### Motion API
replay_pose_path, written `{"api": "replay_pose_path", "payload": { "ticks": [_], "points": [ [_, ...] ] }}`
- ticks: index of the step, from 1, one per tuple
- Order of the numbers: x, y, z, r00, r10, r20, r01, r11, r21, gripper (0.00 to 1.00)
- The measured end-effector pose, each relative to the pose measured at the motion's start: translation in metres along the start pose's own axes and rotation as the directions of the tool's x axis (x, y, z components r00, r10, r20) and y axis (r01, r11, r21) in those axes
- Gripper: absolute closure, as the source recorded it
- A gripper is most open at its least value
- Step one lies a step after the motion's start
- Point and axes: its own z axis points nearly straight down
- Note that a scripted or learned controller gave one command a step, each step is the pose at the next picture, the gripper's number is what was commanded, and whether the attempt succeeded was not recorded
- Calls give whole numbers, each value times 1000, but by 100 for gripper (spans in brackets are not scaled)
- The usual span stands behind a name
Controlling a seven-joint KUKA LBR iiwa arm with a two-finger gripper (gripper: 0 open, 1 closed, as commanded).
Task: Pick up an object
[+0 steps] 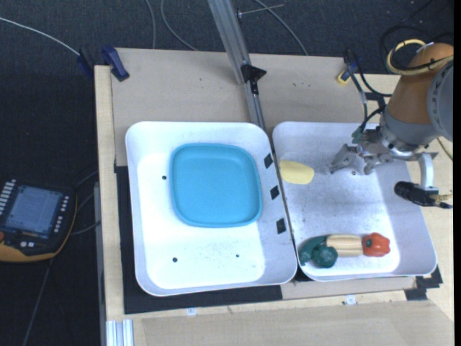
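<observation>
In the right bin a pale yellow lemon-shaped object lies near the left wall. Along the front wall a dark green object, a tan stick-like piece and a red tomato-like object sit in a row. My gripper hangs over the upper middle of the right bin, to the right of the yellow object, with its fingers spread and nothing between them.
The left bin holds a square blue plate. A metal pole slants down from the top to the gap between the bins. Cables lie on the dark floor, and a handheld pendant sits at the left.
</observation>
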Motion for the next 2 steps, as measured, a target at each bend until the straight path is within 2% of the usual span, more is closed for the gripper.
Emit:
{"api": "replay_pose_path", "payload": {
  "ticks": [1,2],
  "points": [
    [-1,2,-14,1000,0,2,0,1000,-6,100],
    [-4,5,-58,1000,1,2,-1,1000,-9,100]
  ]
}}
